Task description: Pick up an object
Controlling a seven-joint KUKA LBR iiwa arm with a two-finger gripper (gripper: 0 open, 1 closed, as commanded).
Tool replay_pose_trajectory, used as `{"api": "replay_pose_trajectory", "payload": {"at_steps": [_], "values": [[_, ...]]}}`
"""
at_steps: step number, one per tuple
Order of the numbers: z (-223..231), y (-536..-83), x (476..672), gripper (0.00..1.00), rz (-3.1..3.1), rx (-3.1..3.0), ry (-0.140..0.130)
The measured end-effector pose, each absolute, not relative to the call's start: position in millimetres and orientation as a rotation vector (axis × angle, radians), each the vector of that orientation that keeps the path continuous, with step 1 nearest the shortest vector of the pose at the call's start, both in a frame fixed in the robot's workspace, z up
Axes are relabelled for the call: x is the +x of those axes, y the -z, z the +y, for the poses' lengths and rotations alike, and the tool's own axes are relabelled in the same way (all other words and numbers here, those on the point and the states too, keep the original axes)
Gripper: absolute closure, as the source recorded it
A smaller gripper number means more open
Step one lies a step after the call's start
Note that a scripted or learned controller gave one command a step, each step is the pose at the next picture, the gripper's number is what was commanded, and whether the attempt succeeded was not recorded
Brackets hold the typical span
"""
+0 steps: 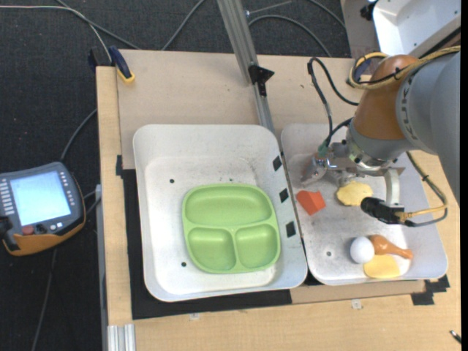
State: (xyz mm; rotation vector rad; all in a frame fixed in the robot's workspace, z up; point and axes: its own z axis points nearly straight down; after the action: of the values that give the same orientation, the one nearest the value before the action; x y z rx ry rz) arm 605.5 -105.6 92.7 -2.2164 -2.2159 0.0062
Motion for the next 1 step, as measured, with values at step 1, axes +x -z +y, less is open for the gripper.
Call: {"api": "replay_pose_trajectory", "payload": {"at_steps": [1], "values": [[-105.2, -85.7, 606.1, 0.0, -2.22, -2.22, -0.001]]}}
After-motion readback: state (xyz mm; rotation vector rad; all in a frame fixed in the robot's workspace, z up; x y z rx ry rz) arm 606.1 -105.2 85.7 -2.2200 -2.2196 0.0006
